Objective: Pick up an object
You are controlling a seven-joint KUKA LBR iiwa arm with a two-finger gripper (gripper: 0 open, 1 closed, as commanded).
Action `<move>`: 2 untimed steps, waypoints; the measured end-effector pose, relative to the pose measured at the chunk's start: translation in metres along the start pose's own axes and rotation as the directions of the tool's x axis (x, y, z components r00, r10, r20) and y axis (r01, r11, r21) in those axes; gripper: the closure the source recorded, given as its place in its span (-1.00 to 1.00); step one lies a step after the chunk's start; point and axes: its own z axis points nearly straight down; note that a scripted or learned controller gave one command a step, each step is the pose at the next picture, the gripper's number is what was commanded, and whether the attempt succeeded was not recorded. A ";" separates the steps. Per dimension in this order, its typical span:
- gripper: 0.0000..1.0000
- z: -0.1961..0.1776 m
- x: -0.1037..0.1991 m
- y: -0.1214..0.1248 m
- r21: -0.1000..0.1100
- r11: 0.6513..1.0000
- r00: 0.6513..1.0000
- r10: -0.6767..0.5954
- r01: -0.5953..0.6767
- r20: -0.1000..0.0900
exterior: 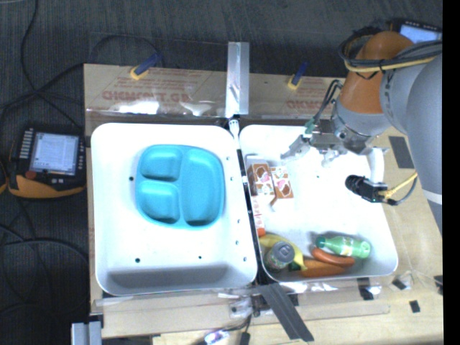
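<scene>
Down at the near edge of the right bin [384, 214] lie a green bottle [345, 246], a carrot [325, 267] and a yellow can [280, 254], none lifted. Nothing is picked yet. Farther back the pincer [316, 144] hovers, fingers spread, holding nothing. Beside it, the left bin [115, 257] carries a blue tray [180, 185].

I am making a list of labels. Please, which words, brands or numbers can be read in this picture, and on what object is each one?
Red print on the cardboard: mirrored and blurred, unreadable.
Packet: printed pattern, no text readable.
Bottle label: too small to read.
Handheld screen: lit, but too blurred to read.
No text here can be read with certainty.
</scene>
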 end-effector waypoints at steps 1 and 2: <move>-1.00 -0.068 -0.092 -0.004 -0.002 1.000 1.000 0.025 -0.025 0.004; -1.00 0.021 -0.060 -0.035 0.001 1.000 1.000 0.020 -0.020 0.000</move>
